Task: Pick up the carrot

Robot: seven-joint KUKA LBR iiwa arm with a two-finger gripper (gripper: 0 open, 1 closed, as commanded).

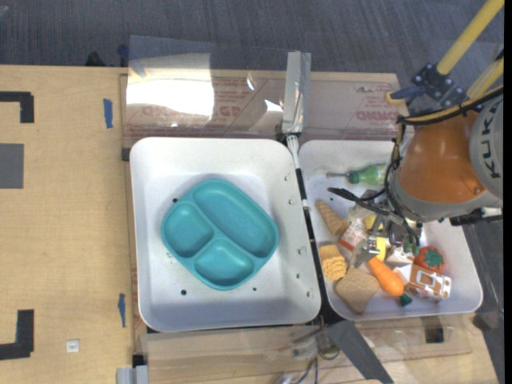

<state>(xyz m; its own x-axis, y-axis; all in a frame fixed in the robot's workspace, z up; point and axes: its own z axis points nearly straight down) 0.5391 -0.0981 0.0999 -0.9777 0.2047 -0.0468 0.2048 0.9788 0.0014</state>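
1. The end effector (382,238) hangs low over the right bin (468,294), among a heap of toy food; whether it is open or closed cannot be told, since clutter and cabling hide its tip.
2. The carrot (386,278), orange with a green end, lies on the floor of the right bin, just beside and below the end effector, tilted on a diagonal. Nothing is seen gripping it.
3. Near the carrot, to its left, sit a round tan biscuit-like piece (355,290) and a yellow waffle-like piece (332,261).
4. To the carrot's right lie a red tomato-like toy (430,258) and a small red-and-white box (426,282).
5. A green bottle (366,174) lies at the far end of the right bin, well apart from the carrot.
6. The left bin (152,166) holds a teal divided plate (220,230).
7. Both bins rest on a wooden tabletop (56,214).
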